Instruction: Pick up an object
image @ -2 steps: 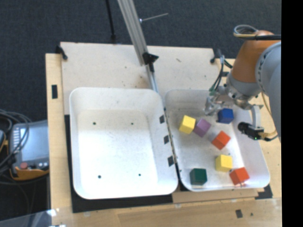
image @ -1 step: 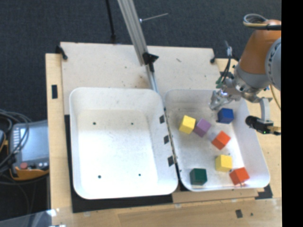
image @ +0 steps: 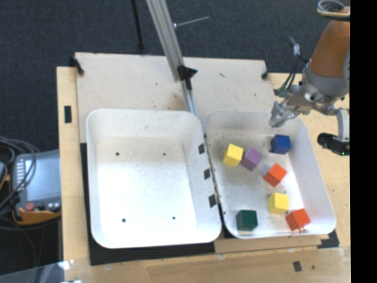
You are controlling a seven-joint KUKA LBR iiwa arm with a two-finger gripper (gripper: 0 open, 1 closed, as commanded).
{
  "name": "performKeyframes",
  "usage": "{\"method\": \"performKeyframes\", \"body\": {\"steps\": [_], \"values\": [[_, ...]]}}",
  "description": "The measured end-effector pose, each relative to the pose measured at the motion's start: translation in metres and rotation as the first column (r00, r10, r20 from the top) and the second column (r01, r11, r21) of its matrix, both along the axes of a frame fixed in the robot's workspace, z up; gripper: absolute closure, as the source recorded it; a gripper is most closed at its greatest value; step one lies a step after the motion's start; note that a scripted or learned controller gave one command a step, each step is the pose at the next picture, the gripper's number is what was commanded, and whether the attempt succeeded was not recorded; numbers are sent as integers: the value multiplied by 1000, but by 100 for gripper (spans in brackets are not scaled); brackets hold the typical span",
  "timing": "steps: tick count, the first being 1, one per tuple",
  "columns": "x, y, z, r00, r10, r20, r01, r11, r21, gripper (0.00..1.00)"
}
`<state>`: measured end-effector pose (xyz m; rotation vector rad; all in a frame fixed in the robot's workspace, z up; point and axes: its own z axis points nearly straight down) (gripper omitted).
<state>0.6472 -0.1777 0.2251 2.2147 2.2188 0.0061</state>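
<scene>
The right bin (image: 314,175) holds several small cubes: a blue one (image: 281,144) near its far right, a yellow one (image: 232,155) beside a purple one (image: 252,158), an orange one (image: 274,174), a second yellow one (image: 278,203), a red-orange one (image: 297,219) and a dark green one (image: 247,220) near the front. My gripper (image: 277,118) hangs over the bin's far right corner, just above and beyond the blue cube, with nothing seen between its tips.
The left bin (image: 97,158) lies beside the right one, with a dark divider strip (image: 207,173) between them. A slanted aluminium rail (image: 168,37) rises behind the bins. A pendant with cables (image: 32,187) sits off the bench at the left.
</scene>
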Motion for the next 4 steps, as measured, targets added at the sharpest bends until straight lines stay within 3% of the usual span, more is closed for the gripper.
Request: {"method": "performKeyframes", "body": {"steps": [1, 3, 4], "values": [[-3, 49, -6, 1000, 4, -7, -4, 1000, 2, 100], [1, 154, 20, 1000, 6, -4, -6, 1000, 3, 100], [4, 202, 8, 1000, 4, -9, -4, 1000, 2, 100]]}}
